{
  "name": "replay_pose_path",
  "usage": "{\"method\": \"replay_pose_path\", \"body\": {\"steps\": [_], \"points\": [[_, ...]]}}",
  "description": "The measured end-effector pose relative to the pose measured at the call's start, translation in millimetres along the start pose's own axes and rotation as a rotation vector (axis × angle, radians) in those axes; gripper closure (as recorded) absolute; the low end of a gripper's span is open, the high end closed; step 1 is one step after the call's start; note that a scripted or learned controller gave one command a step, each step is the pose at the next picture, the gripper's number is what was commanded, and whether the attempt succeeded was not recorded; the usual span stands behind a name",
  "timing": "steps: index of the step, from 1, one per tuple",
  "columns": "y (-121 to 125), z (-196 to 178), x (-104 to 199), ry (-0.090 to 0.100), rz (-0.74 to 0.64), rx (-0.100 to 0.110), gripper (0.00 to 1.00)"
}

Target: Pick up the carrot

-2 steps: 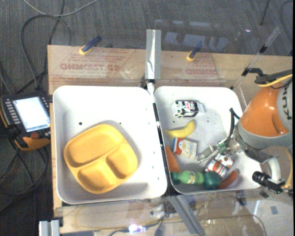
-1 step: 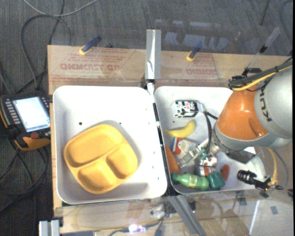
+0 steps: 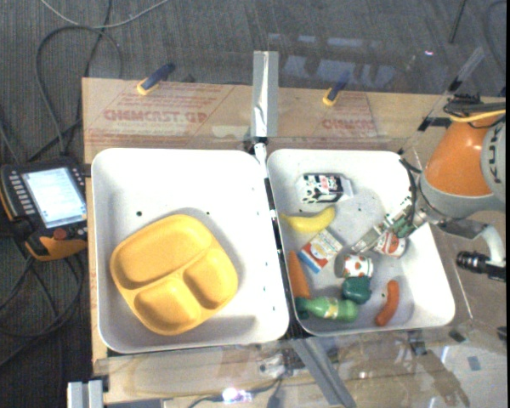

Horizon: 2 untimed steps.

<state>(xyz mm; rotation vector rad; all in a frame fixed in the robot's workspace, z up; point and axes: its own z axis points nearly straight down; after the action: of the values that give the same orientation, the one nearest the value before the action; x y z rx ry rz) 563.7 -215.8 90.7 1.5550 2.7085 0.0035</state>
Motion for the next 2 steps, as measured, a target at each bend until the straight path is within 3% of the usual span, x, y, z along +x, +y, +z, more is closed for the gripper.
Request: {"method": "replay_pose_path", "body": {"steps": [1, 2], "points": [[15.1, -52.1, 25.7, 0.013, -0.181, 0.01, 0.0], [46.2, -14.0, 66.1, 0.008, -0.373, 0.005, 0.0]]}}
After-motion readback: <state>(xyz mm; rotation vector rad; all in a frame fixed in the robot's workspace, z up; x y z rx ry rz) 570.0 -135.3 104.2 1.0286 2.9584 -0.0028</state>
